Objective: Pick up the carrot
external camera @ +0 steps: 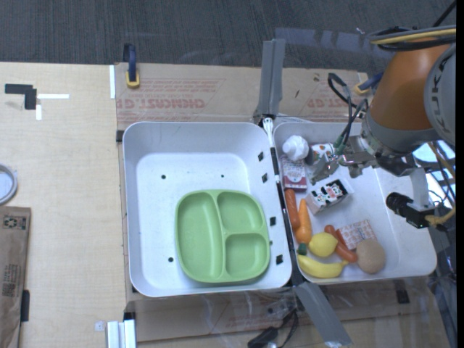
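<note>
Just one carrot [304, 220], one lemon [323, 245].

The carrot [304, 220] lies tight against the right bin's left wall [280, 194], blocking approach from nine o'clock. A lemon [323, 245] and banana [321, 267] crowd its six o'clock end, a small black-and-white carton [328, 193] sits near at two o'clock, and a red packet [293, 173] lies at twelve. Bare floor [384, 187] opens at three o'clock.
</note>
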Controlling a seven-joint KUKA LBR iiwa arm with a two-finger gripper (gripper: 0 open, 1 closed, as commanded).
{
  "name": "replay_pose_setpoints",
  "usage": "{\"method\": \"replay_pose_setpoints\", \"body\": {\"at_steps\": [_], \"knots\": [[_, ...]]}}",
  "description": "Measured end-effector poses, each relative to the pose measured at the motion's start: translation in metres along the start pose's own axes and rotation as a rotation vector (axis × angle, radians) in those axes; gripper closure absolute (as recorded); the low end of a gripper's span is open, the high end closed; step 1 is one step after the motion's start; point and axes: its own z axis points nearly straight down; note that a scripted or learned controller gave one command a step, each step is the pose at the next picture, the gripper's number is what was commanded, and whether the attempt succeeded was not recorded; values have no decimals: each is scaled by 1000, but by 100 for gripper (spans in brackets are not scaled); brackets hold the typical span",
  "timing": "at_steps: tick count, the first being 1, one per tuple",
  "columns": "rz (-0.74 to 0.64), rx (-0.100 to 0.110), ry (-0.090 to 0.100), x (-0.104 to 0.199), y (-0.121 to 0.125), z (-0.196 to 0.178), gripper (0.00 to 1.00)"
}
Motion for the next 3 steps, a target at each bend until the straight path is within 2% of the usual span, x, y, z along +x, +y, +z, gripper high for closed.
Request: {"method": "replay_pose_setpoints", "body": {"at_steps": [1, 2, 3], "knots": [[-6, 2, 1, 44, -55, 0, 0], [104, 1, 1, -16, -37, 100, 0], [107, 4, 1, -17, -38, 92, 100]]}}
